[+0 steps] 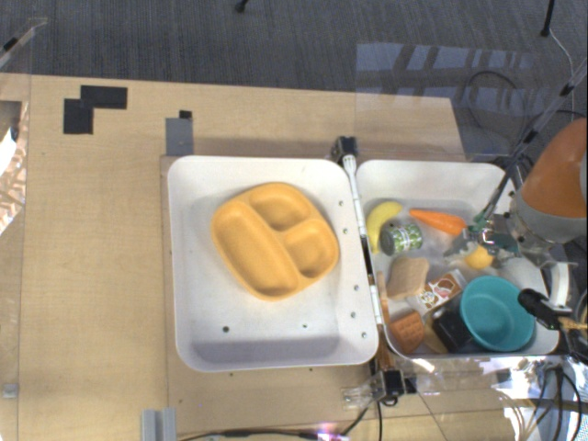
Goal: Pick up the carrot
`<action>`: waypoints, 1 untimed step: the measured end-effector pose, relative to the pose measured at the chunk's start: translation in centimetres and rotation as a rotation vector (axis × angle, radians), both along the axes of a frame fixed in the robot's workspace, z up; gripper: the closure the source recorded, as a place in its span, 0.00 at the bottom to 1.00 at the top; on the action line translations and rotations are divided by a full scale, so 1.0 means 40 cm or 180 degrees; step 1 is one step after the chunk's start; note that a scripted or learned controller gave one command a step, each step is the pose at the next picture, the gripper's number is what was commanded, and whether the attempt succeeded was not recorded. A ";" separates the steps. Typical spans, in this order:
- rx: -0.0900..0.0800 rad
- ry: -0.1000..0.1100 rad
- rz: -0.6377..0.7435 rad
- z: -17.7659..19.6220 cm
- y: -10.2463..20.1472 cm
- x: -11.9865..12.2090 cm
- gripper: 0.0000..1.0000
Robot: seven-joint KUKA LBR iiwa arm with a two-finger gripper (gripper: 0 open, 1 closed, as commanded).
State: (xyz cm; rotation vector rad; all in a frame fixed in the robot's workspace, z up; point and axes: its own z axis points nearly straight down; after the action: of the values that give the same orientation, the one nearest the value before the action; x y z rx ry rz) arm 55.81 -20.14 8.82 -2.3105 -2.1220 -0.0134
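The carrot (437, 220) is orange and tapered. It lies flat in the right bin (432, 175) toward the back, with its thick end pointing right. My gripper (481, 235) reaches in from the right and sits low in the bin, just beyond the carrot's right end. A small yellow piece (478, 258) lies right under the gripper. Nothing can be seen held in the gripper. The arm's orange band (561, 169) rises at the right edge.
The right bin also holds a yellow fruit (382, 215), a green can (401, 238), a tan block (409, 277), a printed box (440, 291), a brown piece (406, 332) and a teal bowl (496, 312). A yellow divided plate (274, 239) sits in the left bin (276, 347).
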 end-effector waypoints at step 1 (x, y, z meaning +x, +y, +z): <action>-0.0010 -0.0042 0.0017 0.033 0.002 0.012 1.00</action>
State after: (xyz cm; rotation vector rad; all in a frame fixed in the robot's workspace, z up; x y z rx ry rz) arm 56.27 -20.05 10.12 -2.3130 -2.1358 -0.0253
